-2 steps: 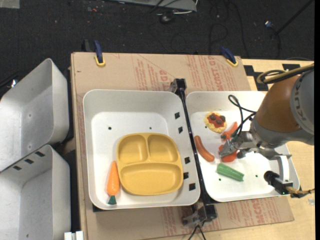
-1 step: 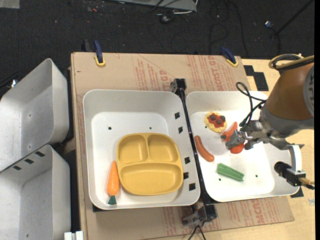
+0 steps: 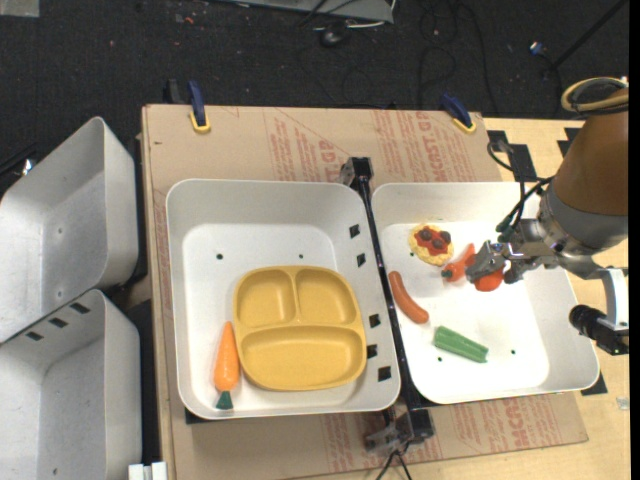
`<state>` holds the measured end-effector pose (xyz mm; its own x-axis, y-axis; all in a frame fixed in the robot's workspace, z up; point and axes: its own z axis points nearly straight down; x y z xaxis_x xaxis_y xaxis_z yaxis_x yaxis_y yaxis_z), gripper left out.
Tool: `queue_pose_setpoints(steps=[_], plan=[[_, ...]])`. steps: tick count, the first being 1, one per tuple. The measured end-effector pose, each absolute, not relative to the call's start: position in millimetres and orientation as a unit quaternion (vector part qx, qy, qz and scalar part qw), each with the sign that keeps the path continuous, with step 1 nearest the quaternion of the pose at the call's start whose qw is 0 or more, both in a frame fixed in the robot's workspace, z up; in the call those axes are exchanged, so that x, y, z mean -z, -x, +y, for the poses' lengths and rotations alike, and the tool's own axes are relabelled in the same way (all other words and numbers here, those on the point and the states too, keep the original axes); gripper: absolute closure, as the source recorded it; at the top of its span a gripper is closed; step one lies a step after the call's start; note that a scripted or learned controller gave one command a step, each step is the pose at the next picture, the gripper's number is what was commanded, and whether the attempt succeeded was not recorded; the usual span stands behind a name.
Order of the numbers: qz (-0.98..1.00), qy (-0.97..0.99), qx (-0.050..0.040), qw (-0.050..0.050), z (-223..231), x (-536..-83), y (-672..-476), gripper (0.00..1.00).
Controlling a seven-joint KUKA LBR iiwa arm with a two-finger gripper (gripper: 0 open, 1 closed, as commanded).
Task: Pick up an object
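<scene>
The bench point(image 3: 300, 138) carries 2 shallow white bins side by side. The left bin point(image 3: 200, 218) holds a yellow divided tray point(image 3: 298, 326) with 3 compartments, lying toward the bin's near edge. An orange carrot point(image 3: 227, 358) lies just beside the tray's left side, near the bin's near-left corner, green tip pointing to the near edge.

The right bin point(image 3: 520, 368) holds 4 smaller items. A green pod-shaped vegetable point(image 3: 460, 344) lies near the bin's middle, toward the near edge. A red-orange sausage point(image 3: 408, 297) lies close to the bin's left wall. A small pizza slice point(image 3: 431, 243) with dark red toppings sits toward the far edge.

The arm point(image 3: 595, 183) reaches in over the right bin's right side. Its gripper point(image 3: 490, 266) hangs low beside the pizza slice; a red-orange object point(image 3: 460, 264) shows at its fingertips, but I cannot tell whether the fingers are closed on it.
</scene>
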<state>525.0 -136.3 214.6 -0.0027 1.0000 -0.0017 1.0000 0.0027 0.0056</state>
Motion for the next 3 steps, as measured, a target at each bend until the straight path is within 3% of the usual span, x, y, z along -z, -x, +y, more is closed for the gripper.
queue_pose_setpoints(steps=[2,3], plan=[[0.710,-0.704,-0.0014,0.000,-29,-231,-563.5,1.00],[0.710,-0.704,-0.0008,-0.001,27,-229,-569.0,1.00]])
